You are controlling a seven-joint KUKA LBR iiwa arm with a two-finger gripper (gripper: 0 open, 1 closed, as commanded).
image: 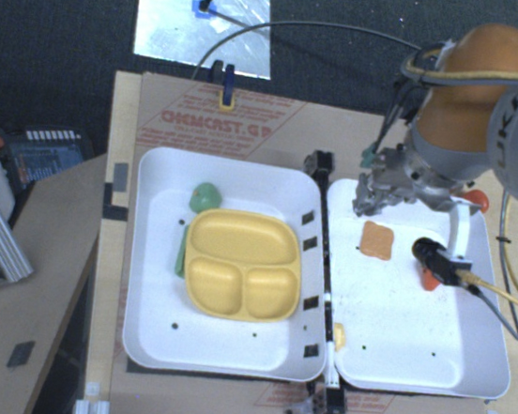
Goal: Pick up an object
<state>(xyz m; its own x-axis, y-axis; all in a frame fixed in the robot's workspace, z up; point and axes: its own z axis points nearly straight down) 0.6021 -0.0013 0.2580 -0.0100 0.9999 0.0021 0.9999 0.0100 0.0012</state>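
Left bin [139, 328]: yellow divided plate [242, 264] in middle, green utensil [205, 196] partly under its far-left edge. Right bin [409, 363]: flat orange square [377, 241] near far-left corner, likely light, stiff; take by opposite edges. Gripper [370, 202] just beyond it; claw width: cannot tell.

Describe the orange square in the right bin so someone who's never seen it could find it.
Find the right bin of the two white ones. Near its back left corner, just in front of the hand, lies a flat orange square. Unlike the small red bit to its right, it has straight edges.
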